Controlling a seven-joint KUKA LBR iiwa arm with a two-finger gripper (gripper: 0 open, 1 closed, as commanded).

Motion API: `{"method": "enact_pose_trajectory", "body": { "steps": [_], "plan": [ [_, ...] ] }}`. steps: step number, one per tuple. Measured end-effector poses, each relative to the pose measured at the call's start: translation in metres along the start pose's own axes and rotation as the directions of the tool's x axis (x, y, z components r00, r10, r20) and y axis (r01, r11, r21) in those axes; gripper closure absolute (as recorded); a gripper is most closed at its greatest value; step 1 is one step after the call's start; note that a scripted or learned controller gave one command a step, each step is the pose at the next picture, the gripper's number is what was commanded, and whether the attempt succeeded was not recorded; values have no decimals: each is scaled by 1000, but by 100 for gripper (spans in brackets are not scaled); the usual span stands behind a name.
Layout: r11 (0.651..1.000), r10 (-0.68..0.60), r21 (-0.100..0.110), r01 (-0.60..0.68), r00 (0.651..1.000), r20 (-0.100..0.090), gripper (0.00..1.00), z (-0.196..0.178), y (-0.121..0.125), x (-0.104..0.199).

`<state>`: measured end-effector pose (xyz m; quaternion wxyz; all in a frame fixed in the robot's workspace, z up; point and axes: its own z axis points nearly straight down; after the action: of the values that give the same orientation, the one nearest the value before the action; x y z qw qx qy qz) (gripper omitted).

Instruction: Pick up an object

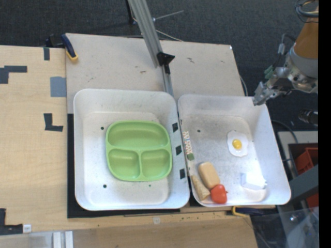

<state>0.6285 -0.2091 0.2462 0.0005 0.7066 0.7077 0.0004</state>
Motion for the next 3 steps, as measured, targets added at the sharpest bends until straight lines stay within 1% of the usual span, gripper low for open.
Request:
{"method": "enact_pose_trajectory", "body": {
  "steps": [1, 2, 3],
  "plan": [
    [1000, -6, 1, 6, 1000, -2, 100, -8, 3, 58],
    [1000, -5, 4, 5, 1000, -2, 100, 1, -5, 111],
    [1000, -4, 4, 4, 1000, -2, 100, 11, -7, 159]
  ]
}}
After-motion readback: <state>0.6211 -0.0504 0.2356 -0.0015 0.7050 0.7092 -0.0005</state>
